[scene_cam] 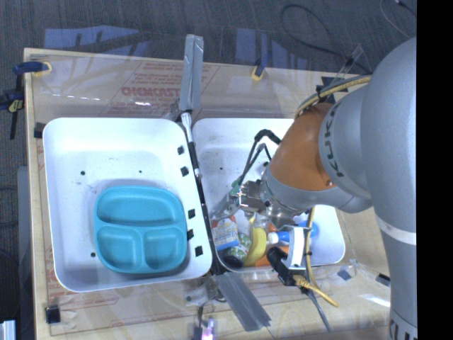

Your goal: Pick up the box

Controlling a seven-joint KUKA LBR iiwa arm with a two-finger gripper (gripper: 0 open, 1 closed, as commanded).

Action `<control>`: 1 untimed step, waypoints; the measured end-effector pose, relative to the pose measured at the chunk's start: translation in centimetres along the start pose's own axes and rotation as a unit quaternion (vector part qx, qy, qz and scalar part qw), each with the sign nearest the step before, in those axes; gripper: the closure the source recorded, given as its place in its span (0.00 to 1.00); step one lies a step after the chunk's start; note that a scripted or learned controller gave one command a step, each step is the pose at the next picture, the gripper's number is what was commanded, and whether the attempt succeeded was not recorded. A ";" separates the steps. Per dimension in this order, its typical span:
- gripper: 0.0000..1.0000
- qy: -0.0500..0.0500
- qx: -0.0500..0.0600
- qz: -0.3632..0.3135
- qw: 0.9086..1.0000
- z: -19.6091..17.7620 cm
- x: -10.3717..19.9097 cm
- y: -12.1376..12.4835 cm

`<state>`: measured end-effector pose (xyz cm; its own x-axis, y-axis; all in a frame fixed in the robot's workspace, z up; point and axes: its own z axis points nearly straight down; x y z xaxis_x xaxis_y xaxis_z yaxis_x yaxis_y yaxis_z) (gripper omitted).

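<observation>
The box, a small carton printed in white, red and blue, lies near the front left corner of the right bin. My gripper hangs low over that bin, just above and slightly right of the box, largely covered by the orange-banded wrist. Nothing can be seen held in it.
A yellow banana and an orange item lie right beside the box, with a blue object further right under the arm. A teal divided tray sits in the left bin. The bins' shared wall runs close to the box's left.
</observation>
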<state>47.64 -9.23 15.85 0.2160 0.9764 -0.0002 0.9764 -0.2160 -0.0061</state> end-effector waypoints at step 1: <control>0.00 -0.003 -0.011 -0.055 0.998 3.4 -0.8 0.6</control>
<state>48.07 -10.16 12.41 0.1083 0.9941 -0.0067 0.9940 -0.1082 0.0164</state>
